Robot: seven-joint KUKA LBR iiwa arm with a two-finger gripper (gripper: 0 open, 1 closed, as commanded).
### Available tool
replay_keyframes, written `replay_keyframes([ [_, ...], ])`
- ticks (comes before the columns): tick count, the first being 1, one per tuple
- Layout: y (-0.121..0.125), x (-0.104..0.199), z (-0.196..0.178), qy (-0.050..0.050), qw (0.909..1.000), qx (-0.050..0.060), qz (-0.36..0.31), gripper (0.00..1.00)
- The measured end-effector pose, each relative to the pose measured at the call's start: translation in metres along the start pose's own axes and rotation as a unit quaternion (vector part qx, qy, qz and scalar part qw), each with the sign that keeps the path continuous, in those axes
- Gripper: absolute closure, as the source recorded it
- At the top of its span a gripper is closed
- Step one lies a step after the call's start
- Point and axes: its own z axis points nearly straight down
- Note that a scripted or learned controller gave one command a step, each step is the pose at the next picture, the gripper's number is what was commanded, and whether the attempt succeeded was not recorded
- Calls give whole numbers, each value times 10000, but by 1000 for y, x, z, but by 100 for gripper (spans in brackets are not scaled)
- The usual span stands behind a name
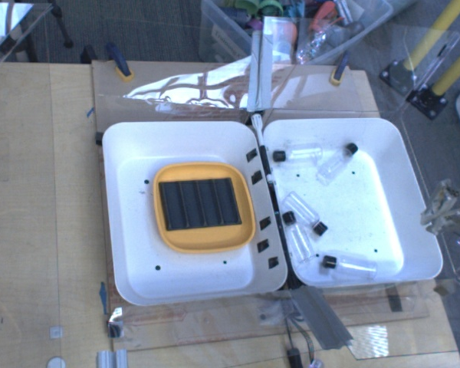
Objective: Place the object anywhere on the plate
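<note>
Nearest vial (349, 264), clear and black-capped, lies in the right bin (399, 167), well apart from the yellow plate (205, 240) on the left. Likely light, stiff, slippery: pinch mid-barrel. Blurred tool (443, 205) far right; grip state, cannot tell.

Bright, even light falls from above. Strong glare streaks the clear sheet (207, 90) behind the bins, and the white bins (123, 205) look nearly washed out. Shadows are soft and short. Focus is slightly soft throughout.
</note>
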Motion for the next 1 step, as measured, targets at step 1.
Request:
replay_keyframes([
  [1, -4, -16, 4, -2, 9934, -3, -1144, 100],
])
